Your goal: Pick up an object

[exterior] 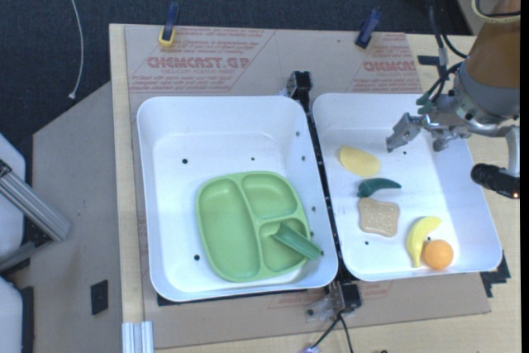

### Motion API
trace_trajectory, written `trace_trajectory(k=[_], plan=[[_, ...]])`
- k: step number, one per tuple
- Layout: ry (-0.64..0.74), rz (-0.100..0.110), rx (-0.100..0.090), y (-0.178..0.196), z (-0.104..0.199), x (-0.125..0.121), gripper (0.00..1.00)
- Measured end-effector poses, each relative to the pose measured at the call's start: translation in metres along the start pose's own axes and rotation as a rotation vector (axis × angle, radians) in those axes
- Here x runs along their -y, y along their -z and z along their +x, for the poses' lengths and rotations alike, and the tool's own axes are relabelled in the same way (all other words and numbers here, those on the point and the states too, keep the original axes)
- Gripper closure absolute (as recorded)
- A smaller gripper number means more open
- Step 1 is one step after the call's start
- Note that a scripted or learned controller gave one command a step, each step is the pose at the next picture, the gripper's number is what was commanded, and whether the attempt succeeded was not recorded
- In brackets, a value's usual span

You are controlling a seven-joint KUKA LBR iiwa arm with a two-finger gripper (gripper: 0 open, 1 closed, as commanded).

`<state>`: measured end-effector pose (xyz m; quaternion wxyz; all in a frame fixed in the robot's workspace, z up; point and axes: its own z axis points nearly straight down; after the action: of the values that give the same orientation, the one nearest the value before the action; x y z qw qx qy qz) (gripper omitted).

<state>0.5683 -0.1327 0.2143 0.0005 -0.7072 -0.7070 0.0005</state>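
Five food pieces lie in your right bin [463, 260] — yellow piece [359, 160], green pod [378, 187], cracker [378, 217], banana [420, 236], orange [438, 254] — while the gripper [421, 134] hovers above, fingers spread, holding nothing.

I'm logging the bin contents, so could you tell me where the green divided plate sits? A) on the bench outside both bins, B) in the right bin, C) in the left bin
C: the green divided plate lies inside the left bin, while the right bin holds the small food items.
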Motion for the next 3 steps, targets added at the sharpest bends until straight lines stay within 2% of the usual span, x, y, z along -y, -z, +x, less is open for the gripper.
trace_trajectory(k=[1, 2, 3], plan=[[0.0, -0.002, 0.0, 0.001, 0.0, -0.001, 0.0], [0.0, 0.001, -0.001, -0.059, 0.005, -0.002, 0.0], [0.0, 0.005, -0.002, -0.115, 0.01, 0.008, 0.0]])
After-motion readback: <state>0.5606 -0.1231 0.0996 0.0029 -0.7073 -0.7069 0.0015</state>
